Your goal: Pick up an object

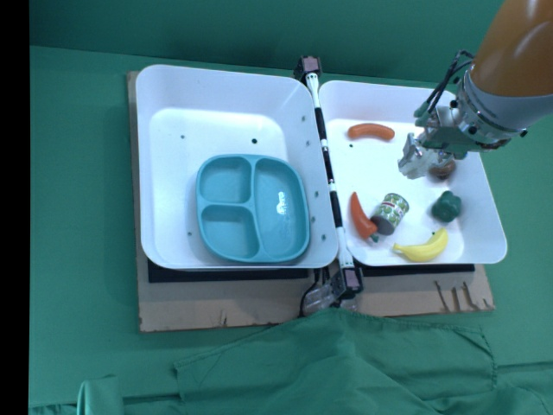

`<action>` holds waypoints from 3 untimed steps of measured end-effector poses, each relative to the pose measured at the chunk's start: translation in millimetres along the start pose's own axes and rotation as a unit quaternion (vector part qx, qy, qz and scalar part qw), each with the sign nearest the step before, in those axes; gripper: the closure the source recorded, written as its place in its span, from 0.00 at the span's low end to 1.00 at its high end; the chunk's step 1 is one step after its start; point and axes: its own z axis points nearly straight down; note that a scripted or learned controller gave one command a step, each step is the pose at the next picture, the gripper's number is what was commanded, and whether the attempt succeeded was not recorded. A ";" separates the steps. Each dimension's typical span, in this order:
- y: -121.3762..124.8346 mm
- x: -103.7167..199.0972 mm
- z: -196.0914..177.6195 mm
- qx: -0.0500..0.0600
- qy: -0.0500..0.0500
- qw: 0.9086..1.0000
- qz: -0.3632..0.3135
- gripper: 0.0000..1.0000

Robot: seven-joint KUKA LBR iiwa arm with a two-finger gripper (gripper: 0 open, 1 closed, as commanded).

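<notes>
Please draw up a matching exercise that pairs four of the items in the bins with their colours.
Items:
1. Divided plate
2. Banana
3. Sausage
4. Pepper

Colours:
A. Yellow
B. Dark green
C. Light blue
D. Orange-red

Pairs: 1-C, 2-A, 3-D, 4-B.
</notes>
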 end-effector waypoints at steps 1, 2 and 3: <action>-19.5 54.9 -8.9 0.000 0.000 1.000 0.000 1.00; 30.6 21.5 -5.7 -0.002 -0.001 1.000 0.001 1.00; 53.6 -76.8 -13.0 -0.002 -0.001 1.000 0.001 1.00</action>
